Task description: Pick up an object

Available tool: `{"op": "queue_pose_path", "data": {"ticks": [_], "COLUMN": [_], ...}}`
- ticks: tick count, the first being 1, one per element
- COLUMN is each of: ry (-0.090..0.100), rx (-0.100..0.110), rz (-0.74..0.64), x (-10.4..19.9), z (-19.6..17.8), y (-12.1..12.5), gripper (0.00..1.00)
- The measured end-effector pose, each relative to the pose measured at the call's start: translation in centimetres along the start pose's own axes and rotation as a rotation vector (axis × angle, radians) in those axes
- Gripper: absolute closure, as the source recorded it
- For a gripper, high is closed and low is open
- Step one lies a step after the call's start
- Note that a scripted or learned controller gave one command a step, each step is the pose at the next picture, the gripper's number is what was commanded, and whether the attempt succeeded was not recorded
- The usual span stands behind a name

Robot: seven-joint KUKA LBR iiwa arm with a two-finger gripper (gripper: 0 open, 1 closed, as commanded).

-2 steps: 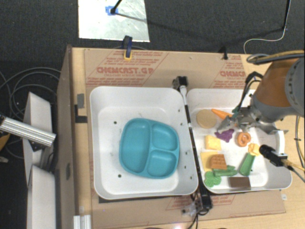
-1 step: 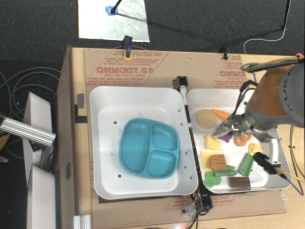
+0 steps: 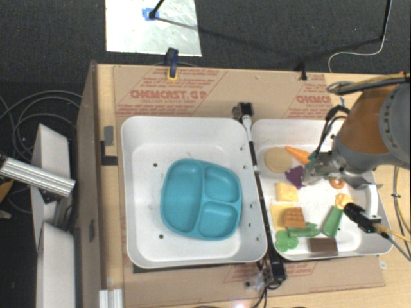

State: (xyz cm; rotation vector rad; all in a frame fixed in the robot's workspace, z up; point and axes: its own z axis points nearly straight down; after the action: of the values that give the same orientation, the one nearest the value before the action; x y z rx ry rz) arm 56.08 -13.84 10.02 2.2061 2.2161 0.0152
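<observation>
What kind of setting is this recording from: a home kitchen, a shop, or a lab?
Most likely a robotics lab bench. A grey arm reaches over two white bins set on a board, with loose cables on dark carpet. The toy food and blue divided plate look like practice props.

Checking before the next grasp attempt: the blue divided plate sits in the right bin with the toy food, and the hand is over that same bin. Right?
Not quite. The camera view shows the blue divided plate alone in the left bin. The toy food lies in the right bin, and the hand is over that one, as you said.
</observation>
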Motion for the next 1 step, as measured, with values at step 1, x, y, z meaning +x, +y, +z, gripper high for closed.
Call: {"op": "queue_pose_path", "data": {"ticks": [1], "ry": [0.0], "rx": [0.001], "rz": [0.0], "x": [0.01], "z": [0.06], "y": [-0.02], "gripper": [0.0]}}
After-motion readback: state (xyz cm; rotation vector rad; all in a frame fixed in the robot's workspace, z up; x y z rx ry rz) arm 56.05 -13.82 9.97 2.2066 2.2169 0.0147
